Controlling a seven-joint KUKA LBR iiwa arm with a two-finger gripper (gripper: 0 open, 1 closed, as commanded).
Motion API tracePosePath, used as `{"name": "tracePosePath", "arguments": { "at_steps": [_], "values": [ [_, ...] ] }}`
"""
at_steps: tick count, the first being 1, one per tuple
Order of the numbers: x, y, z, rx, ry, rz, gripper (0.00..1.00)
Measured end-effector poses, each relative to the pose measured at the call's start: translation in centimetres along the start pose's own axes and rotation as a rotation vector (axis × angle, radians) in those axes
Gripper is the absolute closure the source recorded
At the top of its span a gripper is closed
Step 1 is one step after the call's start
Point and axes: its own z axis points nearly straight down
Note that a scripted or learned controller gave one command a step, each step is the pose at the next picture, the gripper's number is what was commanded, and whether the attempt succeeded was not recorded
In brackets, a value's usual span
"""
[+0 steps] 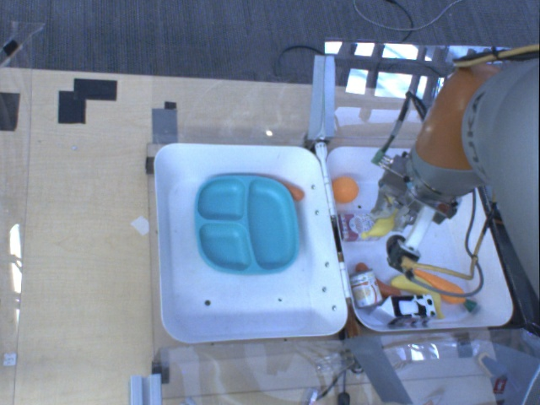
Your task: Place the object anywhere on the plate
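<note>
The gripper (pixel 391 211) is seen low over the right bin (pixel 498 306), in its upper half. Whether it is released or clenched cannot be told, as its tip is masked by the wrist. A yellow piece (pixel 380 227) lies in that bin just at 7 o'clock of the gripper, close under it, and is taken, perhaps, as the thing to be moved. Its long axis runs roughly from 8 to 2 o'clock. No grasp on it can be confirmed.

The plate (pixel 249 224) sits in the left bin (pixel 253 315), at 9 o'clock of the gripper, with the wall between the bins to be crossed. The move is judged to turn on that leftward carry once the piece is secured.

The arm (pixel 451 116) is reached in from 2 o'clock, bent down over the bin. A ball (pixel 344 189) lies at 10 o'clock of the gripper and a carrot (pixel 439 282) at 5 o'clock.
</note>
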Motion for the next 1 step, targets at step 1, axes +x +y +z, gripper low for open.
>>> {"name": "tracePosePath", "arguments": {
  "at_steps": [1],
  "values": [
    [2.02,-2.55,0.06,0.002,0.0,-0.008,1.0]
  ]
}}
